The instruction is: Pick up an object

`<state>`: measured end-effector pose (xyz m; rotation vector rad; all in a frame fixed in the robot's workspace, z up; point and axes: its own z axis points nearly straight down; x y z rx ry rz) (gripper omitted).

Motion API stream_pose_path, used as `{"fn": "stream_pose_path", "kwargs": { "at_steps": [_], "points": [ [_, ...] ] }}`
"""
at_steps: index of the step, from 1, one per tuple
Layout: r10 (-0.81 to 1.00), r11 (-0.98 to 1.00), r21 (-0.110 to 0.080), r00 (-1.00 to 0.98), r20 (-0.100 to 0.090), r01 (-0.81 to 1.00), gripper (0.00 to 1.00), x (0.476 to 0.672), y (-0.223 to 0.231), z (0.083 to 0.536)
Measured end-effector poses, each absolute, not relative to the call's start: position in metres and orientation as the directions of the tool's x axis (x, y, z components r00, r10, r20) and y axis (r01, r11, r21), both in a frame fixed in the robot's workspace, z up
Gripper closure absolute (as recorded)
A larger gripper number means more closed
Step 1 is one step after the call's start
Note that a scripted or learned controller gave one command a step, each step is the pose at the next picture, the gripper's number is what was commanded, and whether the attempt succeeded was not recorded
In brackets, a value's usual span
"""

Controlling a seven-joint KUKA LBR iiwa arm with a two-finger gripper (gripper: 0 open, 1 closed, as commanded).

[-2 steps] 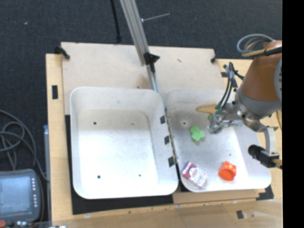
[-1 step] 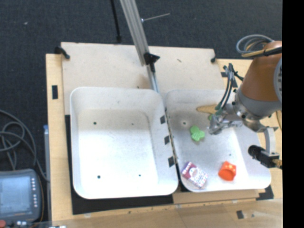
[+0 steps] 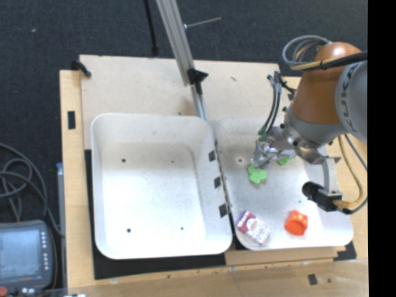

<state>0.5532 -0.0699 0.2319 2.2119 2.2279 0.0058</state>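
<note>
We see even overhead light whitening both bins [image 3: 154, 184] with mild glare; shadows stay soft, detail slightly grainy and blurred.

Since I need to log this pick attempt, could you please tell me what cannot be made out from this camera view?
- Gripper: too small and blurred to tell whether it grips the green object.
- Right bin: its far right part lies under the arm.
- Pink-and-white packet: print too small to read.
- Orange object: shape unclear, blurred.
</note>
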Motion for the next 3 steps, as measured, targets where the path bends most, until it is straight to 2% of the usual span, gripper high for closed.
{"fn": "stream_pose_path", "kwargs": {
  "at_steps": [2, 3],
  "points": [
    [1.000, 0.007, 0.003, -0.007, 0.001, 1.000, 1.00, 0.585, 0.032, 0.221],
    [1.000, 0.007, 0.003, -0.007, 0.002, 1.000, 1.00, 0.598, 0.071, 0.234]
  ]
}}
